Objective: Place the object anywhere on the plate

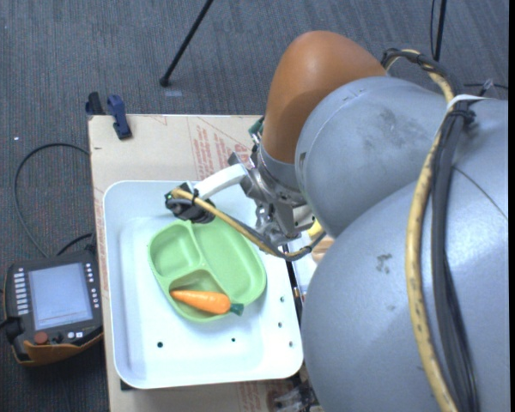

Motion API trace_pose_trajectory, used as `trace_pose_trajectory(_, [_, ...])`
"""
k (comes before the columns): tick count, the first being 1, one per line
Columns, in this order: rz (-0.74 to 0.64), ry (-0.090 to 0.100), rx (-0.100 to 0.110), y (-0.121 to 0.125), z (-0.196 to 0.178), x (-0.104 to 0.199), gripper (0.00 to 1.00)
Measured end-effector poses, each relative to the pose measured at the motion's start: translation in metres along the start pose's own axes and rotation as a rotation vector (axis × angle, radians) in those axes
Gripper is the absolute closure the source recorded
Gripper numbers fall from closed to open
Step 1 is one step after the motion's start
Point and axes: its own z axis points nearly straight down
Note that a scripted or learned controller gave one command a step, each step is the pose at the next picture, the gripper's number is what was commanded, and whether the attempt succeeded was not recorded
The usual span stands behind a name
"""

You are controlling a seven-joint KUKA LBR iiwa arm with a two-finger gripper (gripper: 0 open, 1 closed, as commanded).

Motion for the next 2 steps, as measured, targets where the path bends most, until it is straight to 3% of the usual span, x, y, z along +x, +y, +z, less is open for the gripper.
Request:
trace_pose_trajectory(1, [-0.032,0.003,0.002,-0.051,-0.015,0.036,1.0])
trace_pose_trajectory(2, [0.09,-0.003,0.0,-0.04,0.038,0.051,1.0])
